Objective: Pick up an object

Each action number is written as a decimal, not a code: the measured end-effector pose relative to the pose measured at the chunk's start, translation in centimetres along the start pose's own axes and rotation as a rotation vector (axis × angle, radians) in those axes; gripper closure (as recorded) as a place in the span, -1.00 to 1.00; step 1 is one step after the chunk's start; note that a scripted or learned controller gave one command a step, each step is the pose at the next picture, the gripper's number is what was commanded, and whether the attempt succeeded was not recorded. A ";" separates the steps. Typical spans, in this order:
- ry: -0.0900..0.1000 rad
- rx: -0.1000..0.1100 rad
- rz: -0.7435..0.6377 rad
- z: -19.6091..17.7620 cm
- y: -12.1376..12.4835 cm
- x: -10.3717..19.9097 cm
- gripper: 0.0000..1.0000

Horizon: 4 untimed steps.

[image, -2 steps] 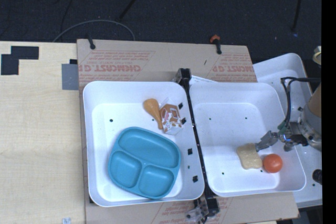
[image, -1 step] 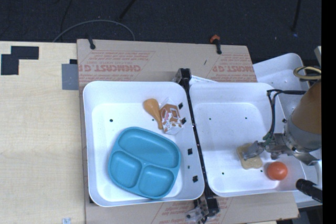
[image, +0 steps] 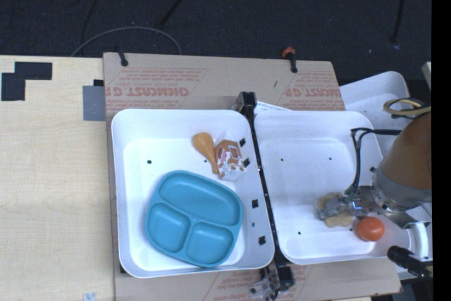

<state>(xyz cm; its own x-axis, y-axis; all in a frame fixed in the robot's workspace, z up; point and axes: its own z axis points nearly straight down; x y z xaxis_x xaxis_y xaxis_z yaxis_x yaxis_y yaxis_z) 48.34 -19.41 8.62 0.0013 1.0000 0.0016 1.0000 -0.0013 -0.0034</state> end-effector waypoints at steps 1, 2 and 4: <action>0.000 -0.001 0.004 -1.2 0.1 -0.1 1.00; -0.002 -0.005 -0.003 -7.4 -0.1 -0.4 1.00; -0.004 -0.007 -0.003 -19.9 0.2 -0.7 1.00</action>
<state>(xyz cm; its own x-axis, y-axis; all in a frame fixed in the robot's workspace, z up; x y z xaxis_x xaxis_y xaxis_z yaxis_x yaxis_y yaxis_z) 48.61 -20.18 28.52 -0.0019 1.0000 -0.0021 1.0000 0.0019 0.0040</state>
